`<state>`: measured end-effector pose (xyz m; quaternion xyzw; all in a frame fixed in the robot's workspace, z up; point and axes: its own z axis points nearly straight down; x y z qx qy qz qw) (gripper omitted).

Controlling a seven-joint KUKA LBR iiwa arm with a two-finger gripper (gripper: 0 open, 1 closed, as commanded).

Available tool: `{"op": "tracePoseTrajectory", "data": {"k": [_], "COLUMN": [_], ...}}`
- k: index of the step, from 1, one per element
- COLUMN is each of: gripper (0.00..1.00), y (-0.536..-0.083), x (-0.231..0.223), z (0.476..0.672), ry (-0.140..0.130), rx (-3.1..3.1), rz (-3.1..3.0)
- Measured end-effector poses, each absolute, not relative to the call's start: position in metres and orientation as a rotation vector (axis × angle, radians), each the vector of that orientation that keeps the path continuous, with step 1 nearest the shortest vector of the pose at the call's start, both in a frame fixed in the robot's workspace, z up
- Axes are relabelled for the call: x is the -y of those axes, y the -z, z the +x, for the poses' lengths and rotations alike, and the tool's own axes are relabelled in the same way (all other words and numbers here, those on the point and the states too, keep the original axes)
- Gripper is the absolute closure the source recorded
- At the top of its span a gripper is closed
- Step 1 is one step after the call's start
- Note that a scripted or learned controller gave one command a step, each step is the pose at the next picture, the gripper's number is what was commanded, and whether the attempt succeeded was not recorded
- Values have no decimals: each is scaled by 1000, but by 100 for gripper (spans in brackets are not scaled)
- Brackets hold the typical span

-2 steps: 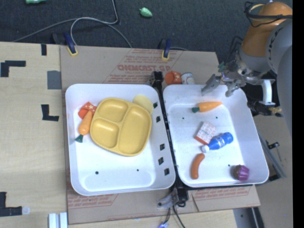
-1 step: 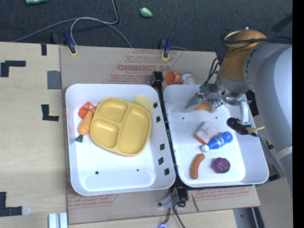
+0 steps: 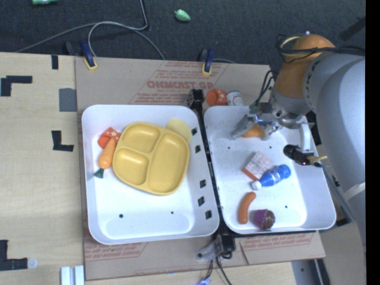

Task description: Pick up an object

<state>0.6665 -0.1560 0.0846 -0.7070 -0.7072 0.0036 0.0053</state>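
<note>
1. The table carries two white bins side by side; I take the right bin as my landmark, since my arm leans in over its right wall.
2. The left bin lies just beyond the right bin's left wall. It holds a yellow divided plate and a carrot, all well apart from me.
3. My jaws hang over the right bin's far end, pointing toward its far-left corner. I cannot tell whether they are parted or closed.
4. A small orange object sits right at my tips, touching or nearly so. I judge it the nearest thing to pick, yet I cannot see it held.
5. Nearer the right bin's middle lie a red-and-white packet and a blue bottle, just beside each other. The bottle's long axis runs slantwise, cap toward the bin's near-left.
6. At the right bin's near edge a sausage lies roughly lengthwise to the bin, with a purple object just beside it.
7. Bare floor in the bin's near-right part gives open room; the far wall is close to my tips, so I judge a straight lift safest.
</note>
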Motion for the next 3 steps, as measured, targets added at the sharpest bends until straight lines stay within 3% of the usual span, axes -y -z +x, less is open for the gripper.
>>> {"op": "tracePoseTrajectory", "data": {"k": [1, 2, 3], "gripper": [0, 0, 0], "y": [-87, -85, -185], "x": [158, 121, 158], "z": [601, 657, 669], "ry": [0, -6, 0], "rx": [2224, 2218, 2225], "rz": [-2222, -2217, -2223]}}
